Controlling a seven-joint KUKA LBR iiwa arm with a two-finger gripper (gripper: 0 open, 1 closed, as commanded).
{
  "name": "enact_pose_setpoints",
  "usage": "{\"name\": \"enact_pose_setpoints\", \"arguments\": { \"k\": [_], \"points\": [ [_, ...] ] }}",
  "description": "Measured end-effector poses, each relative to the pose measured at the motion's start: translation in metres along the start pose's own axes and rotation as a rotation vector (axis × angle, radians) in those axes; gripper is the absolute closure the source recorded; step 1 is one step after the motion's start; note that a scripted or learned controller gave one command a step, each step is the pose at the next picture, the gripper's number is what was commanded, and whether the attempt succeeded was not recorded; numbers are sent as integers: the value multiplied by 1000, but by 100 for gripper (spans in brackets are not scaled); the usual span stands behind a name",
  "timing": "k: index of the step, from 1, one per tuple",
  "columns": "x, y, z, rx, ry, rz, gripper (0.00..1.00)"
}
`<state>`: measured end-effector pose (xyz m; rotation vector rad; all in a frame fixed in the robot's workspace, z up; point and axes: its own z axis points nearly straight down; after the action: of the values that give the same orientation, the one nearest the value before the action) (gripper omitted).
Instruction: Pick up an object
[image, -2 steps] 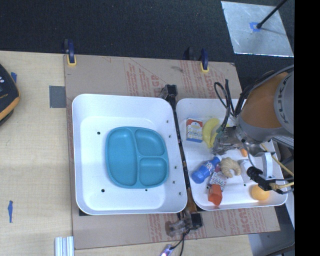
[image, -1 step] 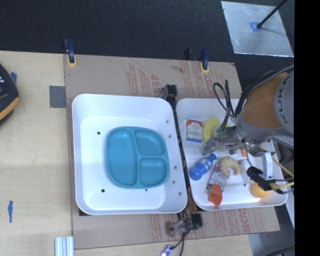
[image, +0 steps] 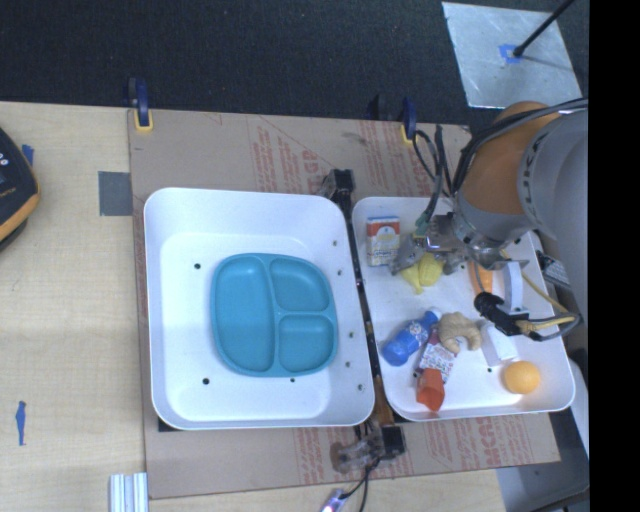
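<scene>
Arm is reaching into the right bin (image: 560, 395) w/ the hand (image: 432, 250) sitting right over the yellow toy (image: 425, 272) beside the small carton (image: 382, 241), can't tell if it's gripping, so prob. best centring on toy before lifting straight up

Setting: a robotics lab test bench, not a home or shop. My arm (image: 520, 180), grey with an orange band, reaches over a cardboard sheet (image: 250, 160) clamped to a light wood bench top (image: 60, 330) by blue clamps (image: 140, 105) on the far edge. Below my wrist sits the right bin (image: 560, 395); the left bin (image: 180, 400) lies well off to my far side, fixed with small brackets (image: 340, 183) between them. Loose cables (image: 435, 160) run beside my wrist. Blue tape marks (image: 20, 422) dot the bench, and dark carpet (image: 250, 45) lies beyond.
</scene>
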<state>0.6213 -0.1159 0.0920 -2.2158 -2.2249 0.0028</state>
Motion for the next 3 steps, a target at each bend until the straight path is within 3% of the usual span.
{"name": "enact_pose_setpoints", "arguments": {
  "k": [1, 2, 3],
  "points": [
    [-37, 1, 0, -1, -1, 1, 0],
    [-1, -83, 1, 2, 0, -1, 0],
    [-2, -83, -9, 4, -1, -4, 100]
  ]
}}
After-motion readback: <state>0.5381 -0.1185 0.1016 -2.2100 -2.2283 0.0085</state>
